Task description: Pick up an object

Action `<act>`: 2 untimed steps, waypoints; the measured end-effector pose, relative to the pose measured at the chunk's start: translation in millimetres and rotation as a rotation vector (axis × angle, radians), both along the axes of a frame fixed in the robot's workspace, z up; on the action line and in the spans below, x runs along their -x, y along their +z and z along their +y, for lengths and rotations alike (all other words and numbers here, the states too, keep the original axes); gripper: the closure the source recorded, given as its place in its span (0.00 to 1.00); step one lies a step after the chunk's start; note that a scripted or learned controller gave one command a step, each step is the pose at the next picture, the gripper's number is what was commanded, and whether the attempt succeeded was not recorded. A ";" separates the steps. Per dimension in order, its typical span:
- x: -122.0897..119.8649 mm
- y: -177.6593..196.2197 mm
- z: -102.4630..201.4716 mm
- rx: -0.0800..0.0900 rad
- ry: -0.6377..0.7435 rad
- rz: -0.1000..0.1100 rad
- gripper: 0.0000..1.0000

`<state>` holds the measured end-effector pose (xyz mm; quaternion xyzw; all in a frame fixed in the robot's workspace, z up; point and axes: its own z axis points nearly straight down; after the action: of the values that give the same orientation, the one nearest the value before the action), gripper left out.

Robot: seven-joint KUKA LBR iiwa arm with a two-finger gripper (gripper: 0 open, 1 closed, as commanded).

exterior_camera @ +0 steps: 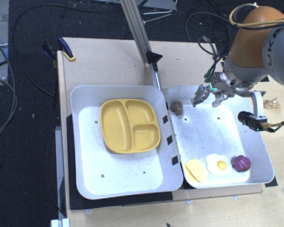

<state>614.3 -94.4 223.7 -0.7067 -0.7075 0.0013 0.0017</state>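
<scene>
A: What is the condition of the tool?
B: The gripper (pixel 207 99) is seen spread apart, with nothing between its fingers (pixel 199 98). It is positioned above the far part of the right bin (pixel 255 141), carried by the grey arm (pixel 255 46) whose orange band is visible above the wrist.

A: Which object is located closest to it?
B: A small brown object (pixel 176 108) is found just to the left of the fingers in the picture, near the far left corner of the right bin. It is not touched by the gripper.

A: What else is contained in that bin?
B: Three items are laid along the near wall: a yellow slice (pixel 196 170) at the left, a fried egg (pixel 218 164) in the middle, and a purple object (pixel 241 163) at the right. The slice and the egg are set just beside each other. All three are well apart from the gripper.

A: And the left bin (pixel 85 174)?
B: A yellow divided plate (pixel 130 125) with three compartments is placed in its far half. Nothing is seen in the compartments.

A: What is seen beyond the bins?
B: A metal pole (pixel 137 25) is seen slanting up from the gap between the bins
</scene>
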 end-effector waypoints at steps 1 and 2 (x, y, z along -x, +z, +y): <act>-1.0 1.9 -0.1 0.001 0.000 -0.004 0.00; 1.6 -41.8 -2.5 0.001 -0.002 0.000 0.00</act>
<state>612.7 -96.9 181.9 -0.7074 -0.7068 0.0015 0.0013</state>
